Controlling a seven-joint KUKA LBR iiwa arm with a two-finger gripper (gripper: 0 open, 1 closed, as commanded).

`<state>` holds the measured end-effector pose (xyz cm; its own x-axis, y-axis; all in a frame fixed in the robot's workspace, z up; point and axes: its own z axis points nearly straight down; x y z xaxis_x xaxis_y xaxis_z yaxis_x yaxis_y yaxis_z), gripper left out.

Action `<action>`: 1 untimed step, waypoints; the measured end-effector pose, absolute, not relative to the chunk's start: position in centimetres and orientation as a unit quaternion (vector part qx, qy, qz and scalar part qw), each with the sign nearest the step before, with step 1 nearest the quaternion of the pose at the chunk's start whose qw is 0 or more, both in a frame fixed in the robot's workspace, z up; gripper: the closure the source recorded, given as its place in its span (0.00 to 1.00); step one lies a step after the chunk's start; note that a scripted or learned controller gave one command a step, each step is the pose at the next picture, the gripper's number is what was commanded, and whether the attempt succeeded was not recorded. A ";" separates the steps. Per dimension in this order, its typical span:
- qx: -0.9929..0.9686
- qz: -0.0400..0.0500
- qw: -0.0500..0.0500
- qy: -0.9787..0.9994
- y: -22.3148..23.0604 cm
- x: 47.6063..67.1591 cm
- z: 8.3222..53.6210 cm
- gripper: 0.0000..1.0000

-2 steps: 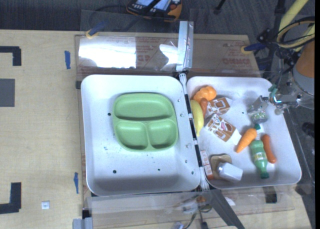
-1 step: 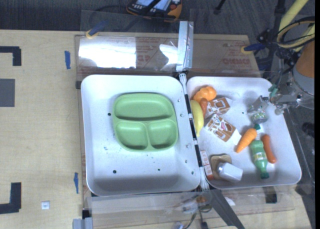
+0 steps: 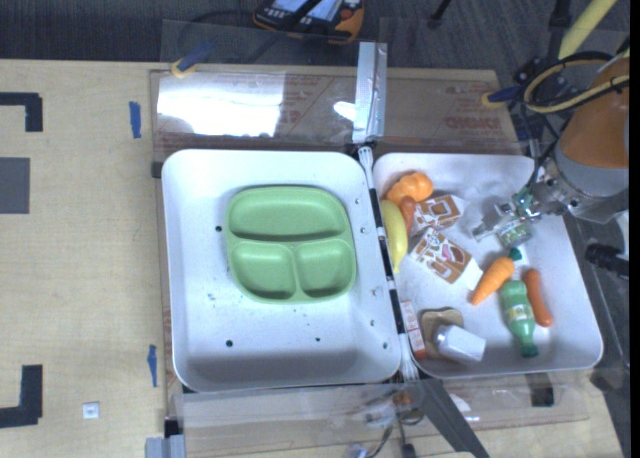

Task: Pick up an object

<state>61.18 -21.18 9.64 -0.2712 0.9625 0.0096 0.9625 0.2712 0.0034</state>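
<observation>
Look to the right of the frame and you see the arm (image 3: 598,141), grey with its orange band, reaching in over the upper right corner of the right bin (image 3: 583,331). Its gripper (image 3: 512,214) hangs low over the upper right part of that bin, and whether the fingers are apart or together you cannot tell from this slant; nothing is visibly caught between them. Directly below the gripper in the frame, very near it, lies a small carrot (image 3: 490,279), slanting down to the left, and just right of that a second, thinner carrot (image 3: 538,296) lies nearly upright in the frame. Between the two, a green bottle (image 3: 518,318) lies with its cap toward the gripper, close beneath it. To the left of the gripper you find two brown-and-white packets (image 3: 438,236), one above the other, close by but apart from the fingers. Further left, against the bin's left wall, a yellow banana (image 3: 394,233) lies lengthwise with an orange fruit-like piece (image 3: 411,187) at its upper end. In the lower left of this bin a white block (image 3: 459,346) rests on a tan piece (image 3: 440,323), well apart from the gripper. The left bin (image 3: 200,341) holds a green divided tray (image 3: 291,242) near its middle. Both bins sit on the table (image 3: 80,246).
</observation>
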 end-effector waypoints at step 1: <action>-0.604 -0.002 0.002 -0.797 -21.4 61.2 10.3 1.00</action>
